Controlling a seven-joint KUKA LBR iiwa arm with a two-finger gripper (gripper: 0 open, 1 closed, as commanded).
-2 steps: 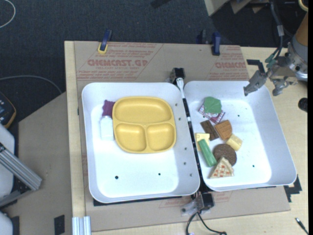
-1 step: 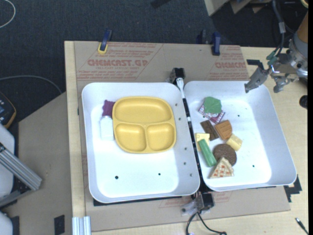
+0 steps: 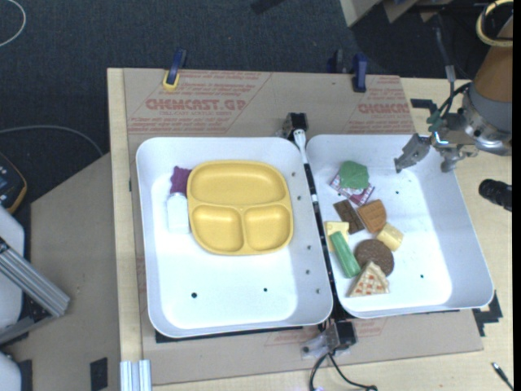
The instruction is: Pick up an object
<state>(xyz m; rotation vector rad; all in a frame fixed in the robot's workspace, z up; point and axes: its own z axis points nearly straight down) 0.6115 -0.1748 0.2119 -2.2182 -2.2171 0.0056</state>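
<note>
Camera view: our gripper (image 3: 429,155) hangs over the right bin's (image 3: 456,243) far right corner, fingers spread apart, holding nothing. Toy food pile (image 3: 362,235) lies along the bin's left side, down-left of us. Nearest piece is the green one (image 3: 353,173); the green stick (image 3: 344,253) runs lengthwise toward the near edge.

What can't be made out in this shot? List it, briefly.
- Purple item, camera view: mostly hidden under the yellow tray.
- White item: blends into the left bin, shape unclear.
- Arm: cut off by the right edge.
- Snack pile: pieces overlap, too small to identify.
</note>
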